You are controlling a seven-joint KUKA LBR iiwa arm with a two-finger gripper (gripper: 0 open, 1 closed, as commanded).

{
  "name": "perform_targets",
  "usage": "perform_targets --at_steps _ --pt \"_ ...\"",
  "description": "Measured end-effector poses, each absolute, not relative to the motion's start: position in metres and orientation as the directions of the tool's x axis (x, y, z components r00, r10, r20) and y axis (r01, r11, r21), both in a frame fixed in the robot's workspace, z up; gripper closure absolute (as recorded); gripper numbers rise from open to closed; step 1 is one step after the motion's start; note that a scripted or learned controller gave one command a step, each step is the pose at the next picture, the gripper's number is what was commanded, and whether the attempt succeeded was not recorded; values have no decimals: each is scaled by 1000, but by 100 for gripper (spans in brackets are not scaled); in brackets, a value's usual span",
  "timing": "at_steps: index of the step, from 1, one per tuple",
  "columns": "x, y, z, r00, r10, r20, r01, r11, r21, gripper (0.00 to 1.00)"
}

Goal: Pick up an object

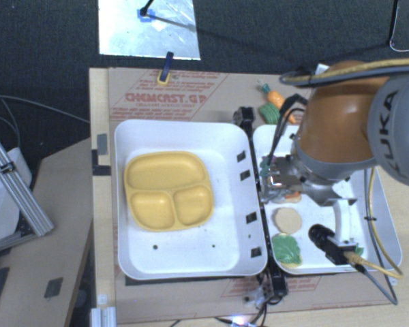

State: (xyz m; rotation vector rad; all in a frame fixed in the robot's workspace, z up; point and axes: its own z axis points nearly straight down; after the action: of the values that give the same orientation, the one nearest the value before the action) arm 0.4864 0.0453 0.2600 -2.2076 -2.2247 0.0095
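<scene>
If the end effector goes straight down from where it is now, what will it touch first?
Probably the orange object in the right bin, partly hidden under the end effector. The round beige piece lies just nearer the camera. Depth is unclear from this slanted view.

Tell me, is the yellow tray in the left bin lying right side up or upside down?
Right side up. The yellow tray lies flat in the left bin, its three hollow sections facing upward.
</scene>
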Motion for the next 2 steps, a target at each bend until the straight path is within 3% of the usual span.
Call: perform_targets --at_steps 1,2 --pt "488 96 377 -11 1000 5 1000 11 13 100" --pt "488 93 382 -8 1000 1 1000 8 5 100"
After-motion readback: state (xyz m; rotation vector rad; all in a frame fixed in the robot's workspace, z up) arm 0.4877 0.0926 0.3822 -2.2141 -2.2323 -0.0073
